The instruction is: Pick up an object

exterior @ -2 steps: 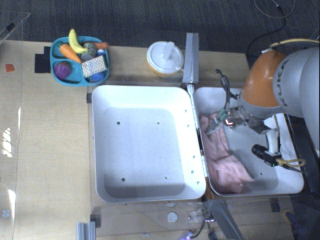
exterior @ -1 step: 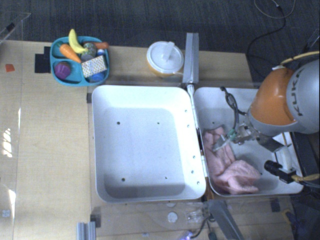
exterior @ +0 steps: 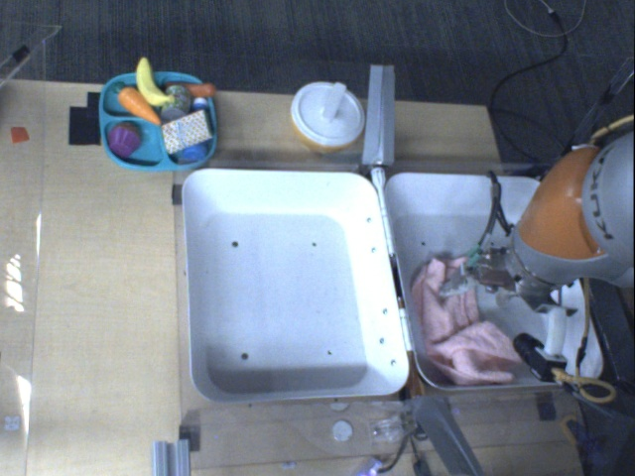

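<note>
Pink cloth [exterior: 458, 330]: crumpled in the right bin [exterior: 437, 206], lower right of the frame.
My pincer [exterior: 466, 278]: at the cloth's upper edge; grip state I cannot tell.
Left bin [exterior: 278, 191]: centre of the frame.

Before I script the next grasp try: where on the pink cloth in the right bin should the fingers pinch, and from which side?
Probably the raised fold at the top of the pink cloth, coming straight down from above. The cloth lies crumpled along the right bin's left wall, so a sideways approach looks blocked there, and the bunched ridge gives more to pinch than its flatter lower part. The gripper is over that ridge.
</note>
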